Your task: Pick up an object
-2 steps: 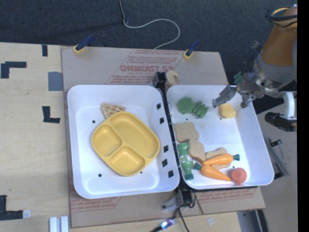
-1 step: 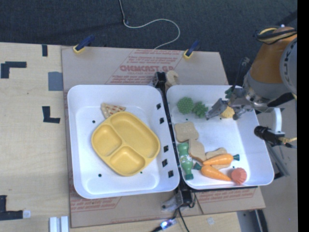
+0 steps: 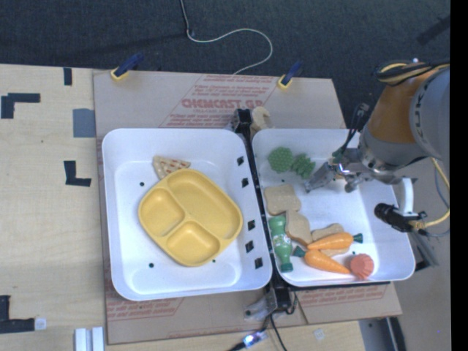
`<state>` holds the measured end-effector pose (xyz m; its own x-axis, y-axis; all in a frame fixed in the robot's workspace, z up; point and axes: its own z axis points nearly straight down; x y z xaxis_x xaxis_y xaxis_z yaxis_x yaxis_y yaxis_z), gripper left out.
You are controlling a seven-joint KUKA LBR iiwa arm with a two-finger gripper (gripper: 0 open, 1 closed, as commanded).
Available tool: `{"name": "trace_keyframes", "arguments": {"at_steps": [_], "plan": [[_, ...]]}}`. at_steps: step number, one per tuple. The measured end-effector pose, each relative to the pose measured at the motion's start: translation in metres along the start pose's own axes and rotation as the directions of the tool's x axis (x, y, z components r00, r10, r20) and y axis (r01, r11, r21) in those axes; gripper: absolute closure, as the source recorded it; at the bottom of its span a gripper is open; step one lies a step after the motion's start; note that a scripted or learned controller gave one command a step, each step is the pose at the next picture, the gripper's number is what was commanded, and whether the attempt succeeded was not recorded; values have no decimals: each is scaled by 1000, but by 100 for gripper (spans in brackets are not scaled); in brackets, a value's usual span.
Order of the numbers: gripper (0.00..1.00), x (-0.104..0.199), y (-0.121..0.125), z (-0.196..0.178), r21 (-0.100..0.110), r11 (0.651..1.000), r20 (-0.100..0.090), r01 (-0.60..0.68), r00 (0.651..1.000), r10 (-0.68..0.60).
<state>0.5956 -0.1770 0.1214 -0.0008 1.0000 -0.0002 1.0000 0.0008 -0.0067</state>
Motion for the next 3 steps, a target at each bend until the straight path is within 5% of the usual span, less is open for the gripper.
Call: {"name": "trace_keyframes", "arguments": {"at_steps": [1,2,3], "plan": [[0,1,0,39,-5,1000,1,2,1000,-2],[100,1,1,26,-8,1000,2,1,1000,-1],[100,2,0,-16,-9,1000,0,0,1000,0]]}}
